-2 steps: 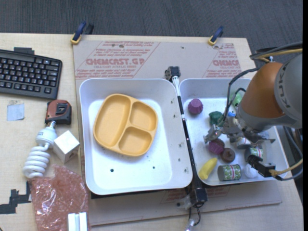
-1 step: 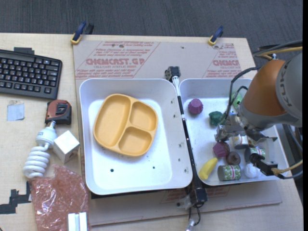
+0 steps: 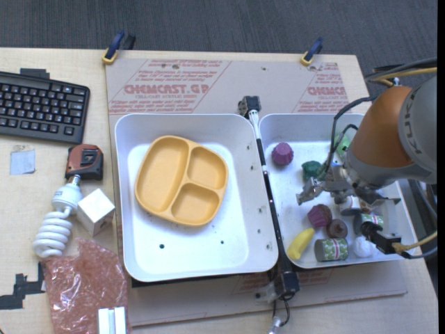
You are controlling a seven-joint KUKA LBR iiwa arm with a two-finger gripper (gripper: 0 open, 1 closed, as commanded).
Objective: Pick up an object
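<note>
Arm's hand [image 3: 327, 186], grip state unclear, hangs low in right bin [image 3: 292, 127] above maroon ball [image 3: 320, 216] w/ nothing visibly lifted; pick not yet done.

The arm [image 3: 410, 134] enters from the right edge of the frame, its grey body at the upper right and its orange band just left of that, bending downward toward the right-centre. Below the band the grey wrist points down and to the left. The gripper [image 3: 313, 190] sits at right-centre; its finger state cannot be made out.
</note>
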